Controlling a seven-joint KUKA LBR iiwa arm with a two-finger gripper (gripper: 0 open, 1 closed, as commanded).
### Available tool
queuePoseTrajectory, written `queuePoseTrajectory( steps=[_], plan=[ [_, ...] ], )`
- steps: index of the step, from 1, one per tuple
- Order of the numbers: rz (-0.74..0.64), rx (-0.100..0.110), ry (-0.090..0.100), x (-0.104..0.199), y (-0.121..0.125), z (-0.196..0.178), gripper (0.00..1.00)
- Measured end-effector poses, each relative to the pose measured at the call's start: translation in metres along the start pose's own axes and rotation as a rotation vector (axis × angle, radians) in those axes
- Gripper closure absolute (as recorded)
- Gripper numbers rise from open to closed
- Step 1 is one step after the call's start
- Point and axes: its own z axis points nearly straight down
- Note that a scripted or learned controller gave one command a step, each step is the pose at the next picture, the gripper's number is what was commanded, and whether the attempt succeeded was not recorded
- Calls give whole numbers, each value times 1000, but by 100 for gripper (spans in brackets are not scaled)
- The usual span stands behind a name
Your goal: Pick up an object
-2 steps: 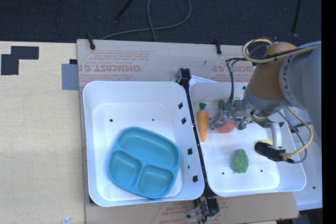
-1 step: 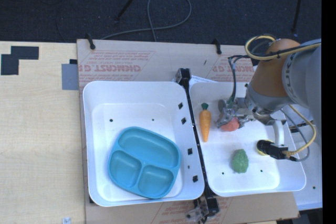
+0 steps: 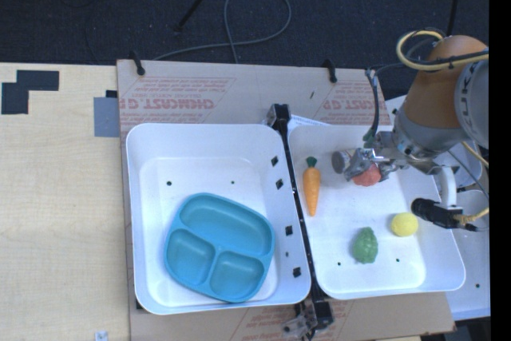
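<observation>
Nearest the camera: blue divided plate (image 3: 219, 247), lying flat in the left bin (image 3: 144, 172).

Gripper (image 3: 361, 165): low in the right bin (image 3: 447, 267), near its far side; fingers pinching a red object (image 3: 368, 176), whose shape and long axis cannot be told.

Carrot (image 3: 311, 188): just left of the gripper, apart from it, long axis running far to near, green top pointing away.

Green vegetable (image 3: 366, 245): nearer the front.

Yellow lemon (image 3: 405, 224): right of it.
</observation>
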Motion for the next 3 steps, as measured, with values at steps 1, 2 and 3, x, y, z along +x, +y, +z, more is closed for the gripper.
queuePoseTrajectory(
  steps=[1, 2, 3],
  plan=[
    [-6, 0, 0, -4, 5, -43, 100],
    [-6, 1, 0, -1, -2, -89, 100],
    [-7, 5, 1, 42, -10, -92, 100]
  ],
)
